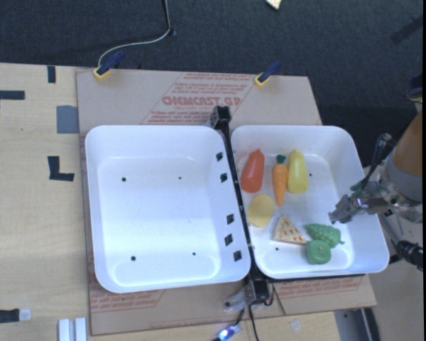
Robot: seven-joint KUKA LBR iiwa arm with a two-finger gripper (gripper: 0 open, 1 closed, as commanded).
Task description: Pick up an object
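The right bin (341, 144) holds several toy foods: a red pepper (253, 170), an orange carrot (280, 181), a yellow piece (297, 172), a pale yellow round piece (261, 209), a pizza slice (289, 231), and green pieces (321, 242) near the front. My gripper (343, 212) hangs at the right side of this bin, just right of the green pieces. Nothing shows between its fingers.
The left bin (99, 190) stands beside the right one, joined along a black divider (231, 190). Both rest on a cardboard sheet (192, 98) with two clamps at its back edge. A cable runs across the dark floor behind.
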